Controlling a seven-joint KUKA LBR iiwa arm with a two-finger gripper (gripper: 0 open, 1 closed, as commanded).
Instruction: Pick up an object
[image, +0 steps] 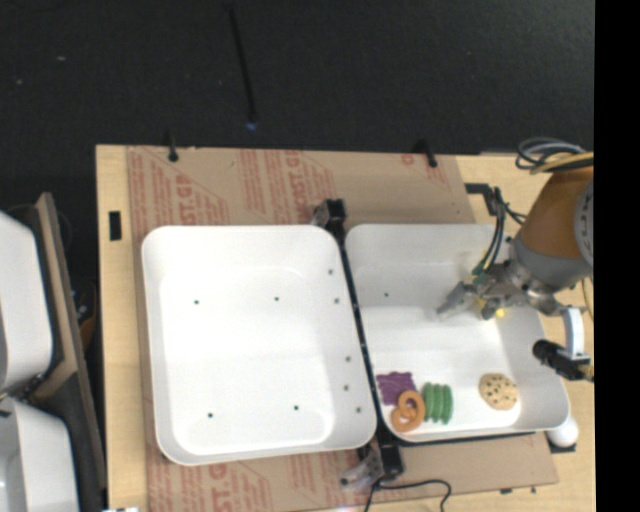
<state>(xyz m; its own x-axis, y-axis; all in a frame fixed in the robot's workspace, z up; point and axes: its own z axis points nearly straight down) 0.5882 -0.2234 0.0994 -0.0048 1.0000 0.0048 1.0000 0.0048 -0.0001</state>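
You are looking at the approach step: the grey two-finger gripper (462, 300) is hovering mid right-hand white bin (420, 250), its spread undecidable. Next it needs to travel toward the near edge, where the tan round cookie (498, 391) is lying.

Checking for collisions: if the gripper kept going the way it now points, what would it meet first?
The gripper points left and downward over the right white bin. Likely its bare floor first, well above the purple, orange, green and cookie-like pieces; depth is unclear.
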